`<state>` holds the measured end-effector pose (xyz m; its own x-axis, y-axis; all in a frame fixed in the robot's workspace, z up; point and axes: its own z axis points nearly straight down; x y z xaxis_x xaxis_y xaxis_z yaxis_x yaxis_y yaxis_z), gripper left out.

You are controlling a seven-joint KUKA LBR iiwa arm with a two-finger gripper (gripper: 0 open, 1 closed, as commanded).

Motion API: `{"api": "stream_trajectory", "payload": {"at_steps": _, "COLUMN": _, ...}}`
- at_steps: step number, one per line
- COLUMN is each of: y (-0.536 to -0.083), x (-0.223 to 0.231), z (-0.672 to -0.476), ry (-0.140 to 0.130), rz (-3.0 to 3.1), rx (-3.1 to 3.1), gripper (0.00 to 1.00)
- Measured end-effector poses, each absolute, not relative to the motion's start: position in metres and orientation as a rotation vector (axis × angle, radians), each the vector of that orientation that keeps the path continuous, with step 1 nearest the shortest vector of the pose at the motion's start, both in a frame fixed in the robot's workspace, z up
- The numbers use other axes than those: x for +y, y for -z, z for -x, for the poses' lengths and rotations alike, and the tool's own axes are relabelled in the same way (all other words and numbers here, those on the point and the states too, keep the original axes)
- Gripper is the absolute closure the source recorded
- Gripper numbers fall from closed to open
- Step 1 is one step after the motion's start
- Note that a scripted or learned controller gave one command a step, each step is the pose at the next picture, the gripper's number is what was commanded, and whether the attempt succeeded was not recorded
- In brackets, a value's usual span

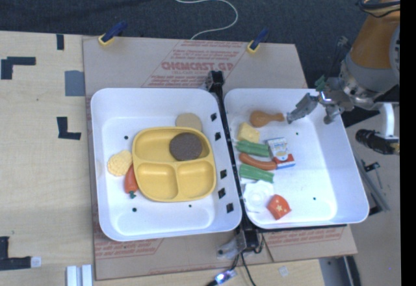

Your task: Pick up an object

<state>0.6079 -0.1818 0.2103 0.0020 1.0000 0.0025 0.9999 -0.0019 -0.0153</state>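
The hand [314, 108] hangs at the right bin's [338, 168] far right corner with its two fingers spread apart and nothing between them. The closest candidate, a brown drumstick [266, 118], lies just to the hand's left, its long axis running left to right, thin end toward the fingers.

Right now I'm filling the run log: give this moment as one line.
pincer: open, above right bin's far edge | holding: nothing | nearest: drumstick | pick: not yet done
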Motion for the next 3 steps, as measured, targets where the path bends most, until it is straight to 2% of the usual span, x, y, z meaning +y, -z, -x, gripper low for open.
{"api": "stream_trajectory", "payload": {"at_steps": 1, "y": -0.219, "x": -0.182, "z": -0.611, "ry": -0.002, "rz": 2.220, "rx": -2.222, "gripper": 0.00}}
{"api": "stream_trajectory", "payload": {"at_steps": 3, "y": -0.114, "x": -0.180, "z": -0.595, "ry": -0.006, "rz": 2.216, "rx": -2.221, "gripper": 0.00}}
